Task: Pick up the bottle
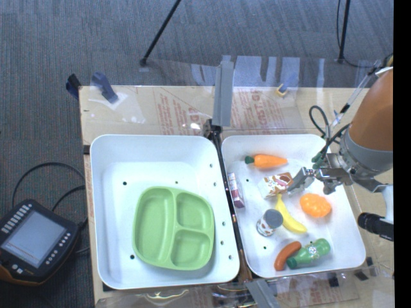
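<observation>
On the desk's right white bin (334,140), the green plastic bottle (309,253) lies near the front edge: light, stiff, slick; best gripped mid-body. The gripper (302,180) hovers empty, fingers apart.

you see the arm (376,117) cut off at the right edge. the end effector (307,177) is too small to judge. the handheld controller (32,239) runs past the left edge.
</observation>
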{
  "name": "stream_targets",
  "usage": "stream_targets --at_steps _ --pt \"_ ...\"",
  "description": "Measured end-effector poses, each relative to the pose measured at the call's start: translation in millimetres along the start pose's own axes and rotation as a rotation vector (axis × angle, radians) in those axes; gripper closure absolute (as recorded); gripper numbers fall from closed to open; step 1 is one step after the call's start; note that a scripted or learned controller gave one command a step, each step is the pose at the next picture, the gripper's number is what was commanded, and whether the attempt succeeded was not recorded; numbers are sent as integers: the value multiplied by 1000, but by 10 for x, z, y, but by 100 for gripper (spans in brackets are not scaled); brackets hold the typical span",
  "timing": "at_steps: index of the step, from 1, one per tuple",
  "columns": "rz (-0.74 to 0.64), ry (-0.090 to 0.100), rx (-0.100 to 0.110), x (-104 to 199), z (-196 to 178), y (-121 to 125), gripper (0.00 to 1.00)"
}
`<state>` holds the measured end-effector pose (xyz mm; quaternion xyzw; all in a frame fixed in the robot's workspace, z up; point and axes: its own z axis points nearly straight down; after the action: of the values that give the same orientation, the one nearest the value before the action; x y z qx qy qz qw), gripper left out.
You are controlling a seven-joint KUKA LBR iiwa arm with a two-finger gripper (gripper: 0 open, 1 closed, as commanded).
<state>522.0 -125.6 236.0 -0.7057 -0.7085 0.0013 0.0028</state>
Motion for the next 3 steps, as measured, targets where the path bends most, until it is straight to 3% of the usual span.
stream_targets --at_steps 1,2,3 --pt "3 2 4 -6 -81 -1 100" --pt "75 -3 -2 670 -1319 124 100" --pt "-17 -2 -1 202 -711 288 100"
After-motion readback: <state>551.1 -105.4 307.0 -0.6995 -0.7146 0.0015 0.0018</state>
